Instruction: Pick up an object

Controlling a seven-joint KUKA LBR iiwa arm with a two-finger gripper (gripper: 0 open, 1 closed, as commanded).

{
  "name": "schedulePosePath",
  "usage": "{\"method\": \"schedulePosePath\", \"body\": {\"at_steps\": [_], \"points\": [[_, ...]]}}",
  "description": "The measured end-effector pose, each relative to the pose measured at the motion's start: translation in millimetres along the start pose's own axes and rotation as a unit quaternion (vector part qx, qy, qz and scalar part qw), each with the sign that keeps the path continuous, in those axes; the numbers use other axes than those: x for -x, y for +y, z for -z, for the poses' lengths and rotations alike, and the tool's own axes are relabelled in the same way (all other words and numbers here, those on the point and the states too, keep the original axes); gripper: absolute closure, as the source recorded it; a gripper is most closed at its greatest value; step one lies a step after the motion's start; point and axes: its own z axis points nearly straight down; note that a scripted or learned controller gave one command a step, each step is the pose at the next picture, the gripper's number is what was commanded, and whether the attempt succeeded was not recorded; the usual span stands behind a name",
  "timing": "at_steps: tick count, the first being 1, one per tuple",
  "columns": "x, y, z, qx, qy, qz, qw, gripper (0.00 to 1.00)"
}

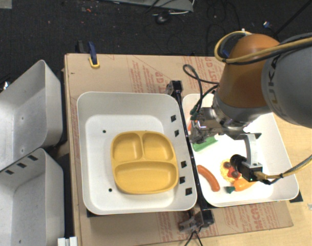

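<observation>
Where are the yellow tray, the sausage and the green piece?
Yellow tray (144, 162), camera view, on its middle divider.
Sausage (208, 177), camera view, on its middle.
Green piece (204, 144), camera view, on its visible middle.

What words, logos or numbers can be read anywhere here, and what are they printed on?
"UK": large pale letters on the grey arm, cut off by its curve and the picture edge.
Red print runs across the cardboard sheet above the bins, upside down from this side and too blurred to read.
More red print sits on the cardboard's lower right corner, also too blurred to read.
The yellow divided plate and the white bins carry no legible text.
</observation>
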Motion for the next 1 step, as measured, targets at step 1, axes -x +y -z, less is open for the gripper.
{"method": "schedulePosePath", "body": {"at_steps": [1], "points": [[-57.3, 2.1, -2.6, 0.002, 0.000, 0.001, 1.0000, 1.00]]}}
